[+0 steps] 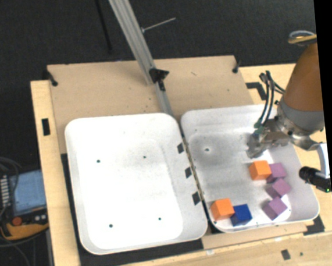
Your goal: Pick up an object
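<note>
Low at the frame's bottom, the desk (167, 264) front edge sat closest to the lens, bare tan board. My pincer (259, 144) hung over the right bin (212, 131), upper-right part, just above an orange cube (260, 169). Couldn't tell if it was apart or together, too blurred and dark. Nothing was visibly held. That cube was my likely target since it lay nearest below me.

Outward: three purple cubes (278, 189) crowded just beside the orange one, touching or nearly so, which made a clean grip risky, I judged. Further toward the front rim, a second orange cube (222, 207) sat touching a blue cube (241, 214). All blocks bunched in the bin's lower-right, probably slid or dropped there. Left bin (124, 180) lay alongside. A metal pole (136, 39) slanted up behind both bins.
</note>
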Tool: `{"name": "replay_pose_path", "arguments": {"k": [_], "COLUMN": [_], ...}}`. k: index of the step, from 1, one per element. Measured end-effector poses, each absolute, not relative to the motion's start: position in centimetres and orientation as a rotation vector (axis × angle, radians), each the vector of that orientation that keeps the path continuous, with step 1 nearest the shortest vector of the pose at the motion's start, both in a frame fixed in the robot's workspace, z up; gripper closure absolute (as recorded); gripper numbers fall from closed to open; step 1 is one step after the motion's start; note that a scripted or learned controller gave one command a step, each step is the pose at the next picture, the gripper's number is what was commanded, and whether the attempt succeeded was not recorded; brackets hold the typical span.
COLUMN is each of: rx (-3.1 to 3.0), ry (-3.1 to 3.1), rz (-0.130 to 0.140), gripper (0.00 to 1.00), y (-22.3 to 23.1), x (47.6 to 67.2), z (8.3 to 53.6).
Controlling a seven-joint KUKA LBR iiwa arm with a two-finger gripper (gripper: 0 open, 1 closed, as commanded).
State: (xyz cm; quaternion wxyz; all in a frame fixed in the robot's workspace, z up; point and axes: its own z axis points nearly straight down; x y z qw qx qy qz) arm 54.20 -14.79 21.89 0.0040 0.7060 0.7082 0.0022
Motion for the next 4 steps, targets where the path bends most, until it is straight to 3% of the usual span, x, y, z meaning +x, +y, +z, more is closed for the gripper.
{"name": "replay_pose_path", "arguments": {"k": [1,4], "rx": [2.212,2.215], "ry": [2.225,2.229], "rz": [0.004,0.001], "gripper": [1.0,1.0], "y": [-14.9,-0.3], "x": [54.3,51.7], "z": [24.4,24.5]}}
